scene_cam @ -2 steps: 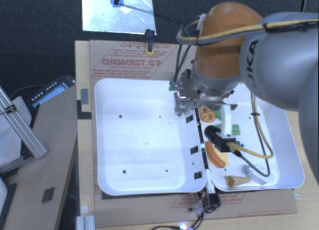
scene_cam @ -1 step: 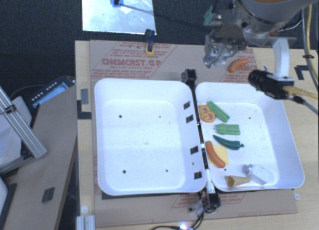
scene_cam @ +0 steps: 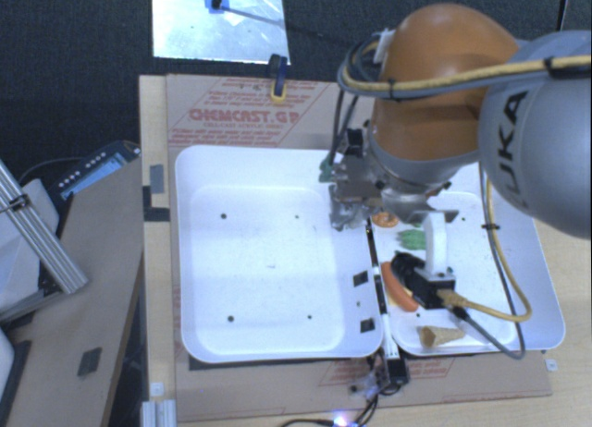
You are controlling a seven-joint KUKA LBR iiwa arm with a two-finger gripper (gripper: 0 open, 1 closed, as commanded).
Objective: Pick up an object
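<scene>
Hovering over the right bin (scene_cam: pixel 518 231), arm's tool (scene_cam: pixel 347 213) near the bins' shared edge, grip state hidden, carrot (scene_cam: pixel 400 288) below, left bin (scene_cam: pixel 199 259) alongside.

You see a grey arm (scene_cam: pixel 541 129) marked "UKA" in black, a rounded orange band (scene_cam: pixel 444 74) at twelve o'clock, and yellow cables (scene_cam: pixel 462 72) wrapped across it.

One fixed overhead camera looks slantwise down on both bins (scene_cam: pixel 268 259).
</scene>
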